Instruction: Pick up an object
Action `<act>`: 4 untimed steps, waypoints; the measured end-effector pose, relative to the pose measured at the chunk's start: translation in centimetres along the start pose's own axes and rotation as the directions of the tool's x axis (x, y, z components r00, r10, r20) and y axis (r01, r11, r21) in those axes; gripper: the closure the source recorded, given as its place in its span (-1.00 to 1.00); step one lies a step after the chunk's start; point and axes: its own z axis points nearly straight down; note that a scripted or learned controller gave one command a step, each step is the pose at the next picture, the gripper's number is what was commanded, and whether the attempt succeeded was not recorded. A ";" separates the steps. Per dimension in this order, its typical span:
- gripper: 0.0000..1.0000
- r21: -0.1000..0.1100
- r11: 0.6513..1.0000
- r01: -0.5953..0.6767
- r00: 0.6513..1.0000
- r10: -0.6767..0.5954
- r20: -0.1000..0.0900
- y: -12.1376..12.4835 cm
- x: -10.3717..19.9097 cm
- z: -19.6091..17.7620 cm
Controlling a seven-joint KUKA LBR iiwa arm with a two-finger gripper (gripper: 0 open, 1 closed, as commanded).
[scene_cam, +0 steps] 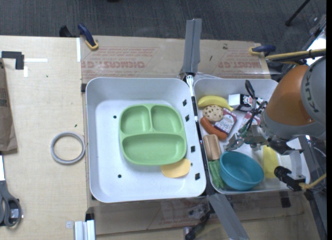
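My gripper hangs low in the right bin, just above the far rim of a blue bowl and to the right of a tan wooden block. A red packet, an orange carrot-like piece, a cookie and a banana lie close by on its far left. A yellow object rests to the right of the bowl, partly under the arm. Nothing shows held in the gripper.
The left bin holds a green divided plate and a flat yellow piece at its near edge. A green item lies left of the bowl. A grey ring sits on the bench at left.
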 end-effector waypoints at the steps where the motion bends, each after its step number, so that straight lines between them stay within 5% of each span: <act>1: -1.00 -0.004 1.000 -0.007 1.000 0.007 0.008 2.4 1.3 0.5; 2: -1.00 -0.004 1.000 -0.007 1.000 0.007 0.008 2.4 1.3 0.5; 3: -1.00 -0.045 0.986 0.162 0.987 -0.161 0.015 -0.3 0.5 -0.4; 4: 1.00 -0.044 0.986 0.159 0.987 -0.158 0.014 -0.2 0.4 -1.1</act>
